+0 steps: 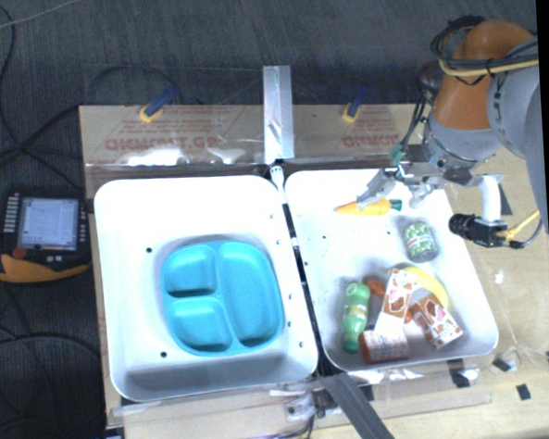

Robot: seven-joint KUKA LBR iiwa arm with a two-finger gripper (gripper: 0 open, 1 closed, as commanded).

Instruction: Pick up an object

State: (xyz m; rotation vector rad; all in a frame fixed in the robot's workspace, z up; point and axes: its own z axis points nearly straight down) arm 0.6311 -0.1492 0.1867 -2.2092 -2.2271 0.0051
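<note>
Bench (186, 140) brown, two white bins (126, 214); dark carpet (42, 52), cables.

Robotics lab setup: two white bins (295, 259) side by side on a plywood bench (205, 139), industrial arm (485, 90) reaching in from right, teach pendant (39, 233) on dark carpet (25, 81) at left, loose cables (12, 323) trailing around.

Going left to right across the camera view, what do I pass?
Pendant → blue tray in the left bin → green bottle → carrot → green can, with the gripper above the carrot at the right bin's far edge.
</note>
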